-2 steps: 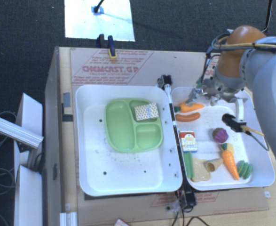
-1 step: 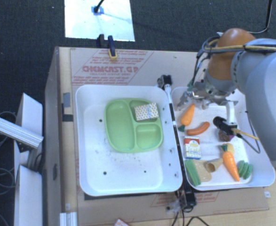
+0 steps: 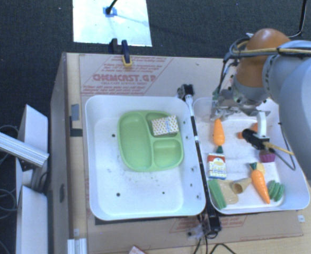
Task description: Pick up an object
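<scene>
My gripper (image 3: 222,111) hangs low over the far left corner of the right bin (image 3: 298,194). Just in front of it lies a small orange carrot (image 3: 219,132), pointing toward the gripper and close under it; I cannot tell whether they touch. Behind the carrot's near end stands a small red and white carton (image 3: 216,166). A second carrot with a green top (image 3: 259,183) lies near the bin's front right.
The left bin (image 3: 107,194) holds a green divided plate (image 3: 139,147) with a patterned little box (image 3: 165,125) in its far right compartment. The right bin also holds a green piece (image 3: 215,191), a tan cone (image 3: 242,184), green beans (image 3: 276,190) and a purple piece (image 3: 267,156).
</scene>
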